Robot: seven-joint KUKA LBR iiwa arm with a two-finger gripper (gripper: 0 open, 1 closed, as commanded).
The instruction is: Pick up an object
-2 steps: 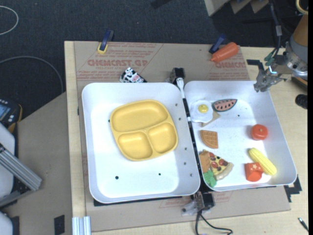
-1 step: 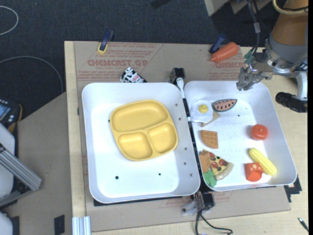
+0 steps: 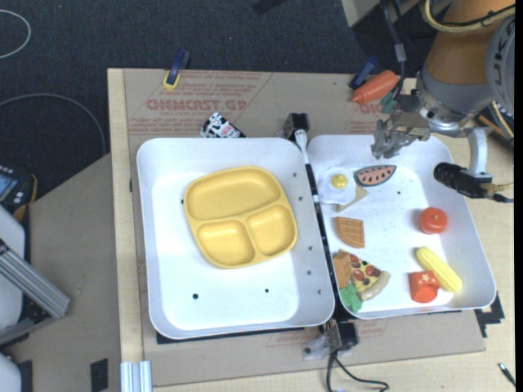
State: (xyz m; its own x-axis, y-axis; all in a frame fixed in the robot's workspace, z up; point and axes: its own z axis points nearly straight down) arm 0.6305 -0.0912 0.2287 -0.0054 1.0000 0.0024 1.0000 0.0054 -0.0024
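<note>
Toy food lies scattered in the right white bin (image 3: 470, 243), while the left white bin (image 3: 163, 243) carries a yellow plastic divided plate (image 3: 239, 216) at its middle. The grey arm's two-finger gripper (image 3: 389, 147) hangs over the far edge of the right bin, just beyond a red-and-green watermelon slice (image 3: 375, 175) that lies near that far edge; nothing can be seen between its fingers, and whether they stand apart or together is too dark and small to tell. Beside the slice, toward the bin's left far corner, sits a white fried egg with a yellow yolk (image 3: 337, 184); a brown waffle square (image 3: 351, 232) lies along the left edge, a pizza slice on a green leaf (image 3: 360, 278) in the near left corner, a round red tomato (image 3: 433, 220) toward the right edge, and a yellow corn cob (image 3: 439, 269) touching a red pepper piece (image 3: 423, 287) near the near right corner. The watermelon looks the likeliest target, being closest. To take it well, the gripper should centre over the slice's middle, turn so the fingers close across its narrow width rather than its length, keep clear of the egg just beside it, and descend fully to the bin floor, since the piece lies flat and thin
</note>
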